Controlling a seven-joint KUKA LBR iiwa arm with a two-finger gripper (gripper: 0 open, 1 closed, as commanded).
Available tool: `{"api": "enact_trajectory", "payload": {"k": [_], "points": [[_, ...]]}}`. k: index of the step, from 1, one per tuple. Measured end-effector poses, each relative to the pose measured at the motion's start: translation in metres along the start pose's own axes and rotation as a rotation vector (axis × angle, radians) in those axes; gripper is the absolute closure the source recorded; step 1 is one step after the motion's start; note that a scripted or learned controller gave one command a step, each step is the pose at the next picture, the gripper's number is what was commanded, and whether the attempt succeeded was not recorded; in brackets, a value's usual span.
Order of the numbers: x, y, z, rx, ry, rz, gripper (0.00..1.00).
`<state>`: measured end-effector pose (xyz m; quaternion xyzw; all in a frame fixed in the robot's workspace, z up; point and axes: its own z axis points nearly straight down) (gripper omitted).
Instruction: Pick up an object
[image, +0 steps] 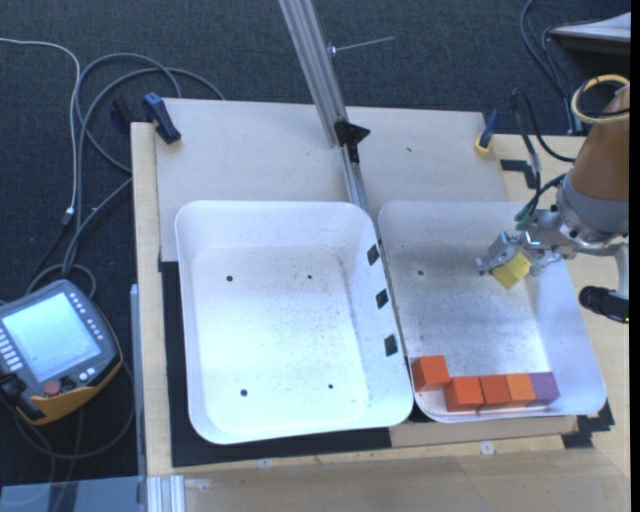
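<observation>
Two white bins sat side by side; the right bin (560, 330) served as landmark. Above its far half, the gripper (512, 262) pinched one yellow block (513, 270) between its fingers, lifted clear of the floor. Along that bin's near wall lay five blocks: four orange blocks (478, 388), one set slightly apart, and one purple block (545, 386). The left bin (270, 320) adjoined it.
</observation>
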<state>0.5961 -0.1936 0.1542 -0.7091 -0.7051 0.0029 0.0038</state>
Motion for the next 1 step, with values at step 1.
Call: {"api": "enact_trajectory", "payload": {"k": [1], "points": [[0.0027,-0.0654,0.0592,0.002,0.003,-0.003,0.00]]}}
